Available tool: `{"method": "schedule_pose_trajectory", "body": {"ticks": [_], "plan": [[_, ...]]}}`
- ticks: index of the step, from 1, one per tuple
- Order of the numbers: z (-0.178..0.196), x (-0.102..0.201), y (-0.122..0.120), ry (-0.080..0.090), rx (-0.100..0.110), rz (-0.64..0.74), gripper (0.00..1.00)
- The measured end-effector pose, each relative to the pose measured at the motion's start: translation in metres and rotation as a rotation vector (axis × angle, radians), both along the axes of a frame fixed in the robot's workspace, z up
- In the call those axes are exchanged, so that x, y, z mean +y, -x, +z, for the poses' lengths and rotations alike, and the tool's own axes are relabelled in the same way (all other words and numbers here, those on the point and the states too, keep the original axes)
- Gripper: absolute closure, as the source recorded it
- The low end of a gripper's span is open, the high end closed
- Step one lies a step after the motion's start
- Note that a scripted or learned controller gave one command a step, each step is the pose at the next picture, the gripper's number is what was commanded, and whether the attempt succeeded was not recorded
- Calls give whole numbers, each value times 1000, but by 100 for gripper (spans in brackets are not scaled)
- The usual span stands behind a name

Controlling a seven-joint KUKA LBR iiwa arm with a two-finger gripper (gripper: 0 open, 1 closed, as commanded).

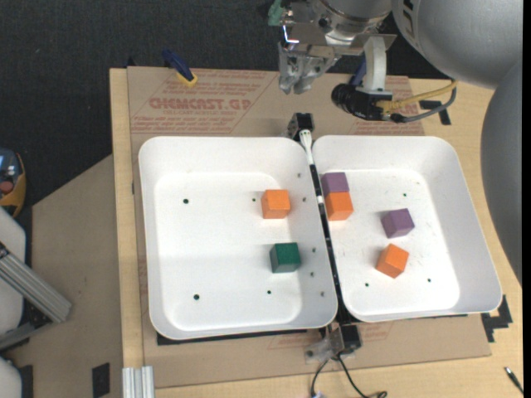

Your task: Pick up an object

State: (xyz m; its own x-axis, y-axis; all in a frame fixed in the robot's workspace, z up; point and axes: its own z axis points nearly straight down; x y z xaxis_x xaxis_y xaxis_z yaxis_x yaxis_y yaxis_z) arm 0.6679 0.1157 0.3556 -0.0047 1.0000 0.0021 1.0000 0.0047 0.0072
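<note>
Nothing has been picked up yet, as far as the view shows: all the small blocks lie on the floors of the two shallow white plastic bins, and the metal two-finger end effector [297, 77] hangs above the brown cardboard-covered worktop [207, 106], beyond the far end of the black seam [319, 214] where the two bins meet. Its fingers point down with only a slight gap between them, and nothing is held there. So the whole task is left: choosing a block, coming down over it, closing on it and lifting.

Taking that seam as the landmark, the count runs like this. Two bins: the left white bin [153, 222] and the right white bin [465, 214], touching along the seam. Six blocks in all:

- Three orange cubes: one orange cube [276, 203] left of the seam, a second orange cube [339, 206] just right of it, and a third orange cube [392, 260] further right and nearer the camera.
- Two purple cubes: one purple cube [335, 182] just right of the seam, touching the second orange cube's far side, and another purple cube [397, 222] well to the right.
- One dark green cube [284, 257] left of the seam, on the near side of the first orange cube.

The left bin therefore holds two blocks and the right bin four.
</note>
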Motion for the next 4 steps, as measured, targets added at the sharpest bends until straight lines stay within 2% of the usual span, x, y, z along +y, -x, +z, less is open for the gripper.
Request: {"method": "schedule_pose_trajectory", "body": {"ticks": [1, 2, 3, 4], "plan": [[-32, 0, 33, 3, 13, -5, 100], [-71, -1, 85, 3, 16, -6, 100], [-10, 57, 39, -2, -2, 1, 100], [27, 101, 2, -1, 0, 0, 100]]}}
